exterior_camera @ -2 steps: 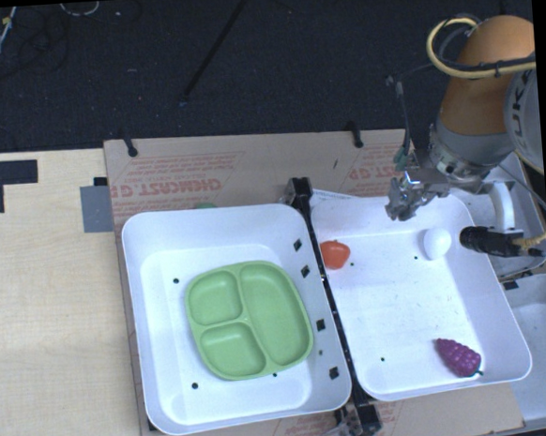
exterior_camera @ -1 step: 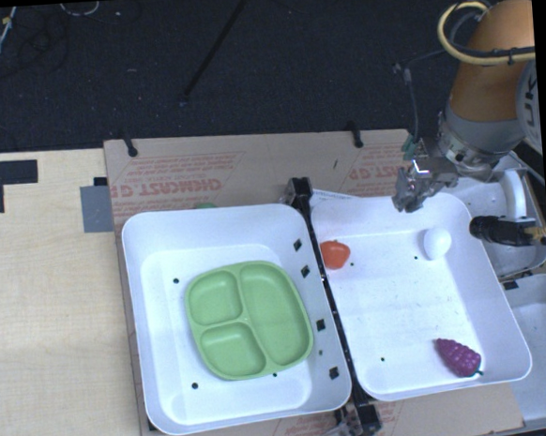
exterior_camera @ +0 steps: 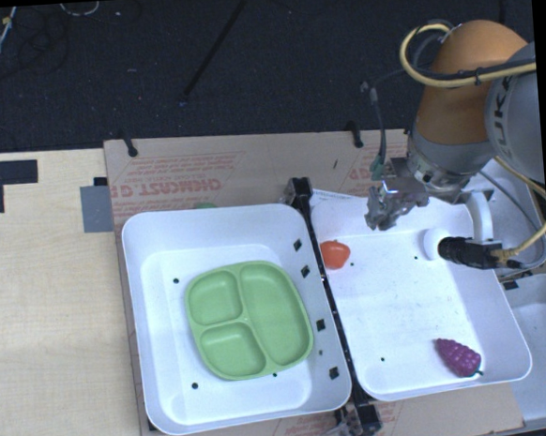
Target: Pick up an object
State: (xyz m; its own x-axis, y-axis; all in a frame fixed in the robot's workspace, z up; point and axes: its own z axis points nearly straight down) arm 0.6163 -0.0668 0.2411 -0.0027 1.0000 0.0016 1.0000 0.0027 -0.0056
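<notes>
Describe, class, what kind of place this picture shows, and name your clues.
Probably a robotics lab test bench: a robot arm reaches over two white bins, which hold toy-like items such as a green divided plate and purple grapes.

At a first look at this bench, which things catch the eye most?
The green divided plate lying in the left bin stands out first. In the right bin, a small orange object sits near the divider and a purple grape bunch near the front right corner. The gripper hangs over that bin's far edge.

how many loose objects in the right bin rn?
2: an orange item by the right bin's left wall, and a purple grape bunch near its front-right corner. The arm may hide more.
</notes>
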